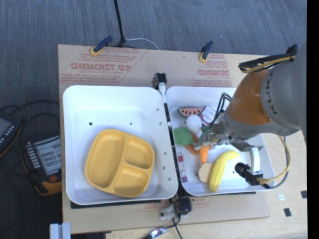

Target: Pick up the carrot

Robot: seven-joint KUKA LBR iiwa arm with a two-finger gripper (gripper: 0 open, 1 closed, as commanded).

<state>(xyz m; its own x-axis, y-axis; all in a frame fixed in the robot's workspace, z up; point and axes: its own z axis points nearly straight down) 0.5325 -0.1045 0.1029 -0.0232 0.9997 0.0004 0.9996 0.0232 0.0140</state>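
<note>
Hovering gripper (208,139) low over carrot (202,151), finger state unclear. Corn (221,169) crowds just below-right; descend straight, centre on carrot, avoid nudging neighbours.

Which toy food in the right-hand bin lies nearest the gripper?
The carrot, the orange piece right under the gripper. The banana lies nearer the camera; the watermelon slice sits farther back.

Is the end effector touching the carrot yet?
Cannot tell. In the camera view the end effector sits right over the carrot, and the arm hides any contact.
</note>
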